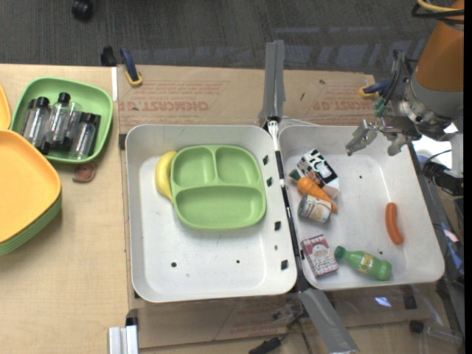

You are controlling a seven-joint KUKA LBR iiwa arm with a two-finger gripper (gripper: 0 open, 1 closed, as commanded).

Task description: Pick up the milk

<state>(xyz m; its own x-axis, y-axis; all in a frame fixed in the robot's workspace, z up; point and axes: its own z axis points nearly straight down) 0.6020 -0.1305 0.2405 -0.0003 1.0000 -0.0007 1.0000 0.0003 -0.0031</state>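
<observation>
the milk (318, 166), a small carton with black-and-white cow patches, lies on its side in the right bin (369, 275), up against the wall that bin shares with the left bin (214, 286); it touches the carrot (316, 189) just below it, and a small can (315, 210) sits under that, so the pile is tight along the left wall and a grasp there looks crowded; the gripper (379, 136) hangs over the far rim of the right bin, well to the right of the milk, its jaws spread apart with nothing between them, which suits an approach not yet begun; a sausage (394, 223), a green bottle (364, 263) and a red box (319, 256) lie apart from the milk; the left bin carries a green divided plate (217, 186) resting partly over a yellow banana (164, 175).
</observation>
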